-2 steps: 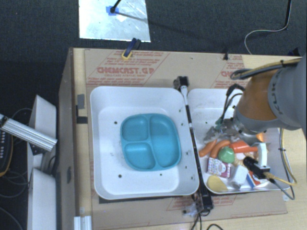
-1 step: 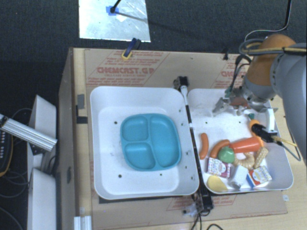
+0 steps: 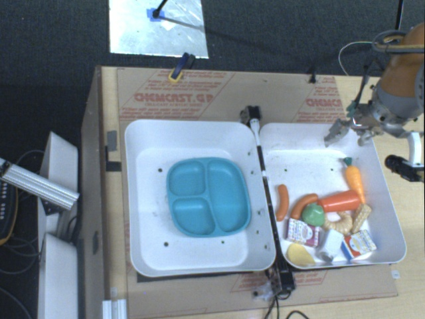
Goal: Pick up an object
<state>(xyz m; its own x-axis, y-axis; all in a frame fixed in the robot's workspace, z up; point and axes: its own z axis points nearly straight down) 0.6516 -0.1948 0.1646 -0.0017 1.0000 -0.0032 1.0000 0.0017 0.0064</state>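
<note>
Above the far right corner of the right bin [image 3: 398,234], the gripper [image 3: 350,129] hangs spread open with nothing between its fingers and touching nothing. To do the pick well, it should likely come toward the near side and drop straight down on a piece that lies apart, so its fingers can close on it alone. The carrot [image 3: 355,180], nearest to it by the right wall, looks like the easiest choice. The sausage [image 3: 282,201] to the left lies free too. Nearer, the tomato [image 3: 313,213], cracker [image 3: 362,216] and cartons [image 3: 300,231] crowd together and seem harder. The left bin [image 3: 143,178] holds a blue tray [image 3: 207,196].
</note>
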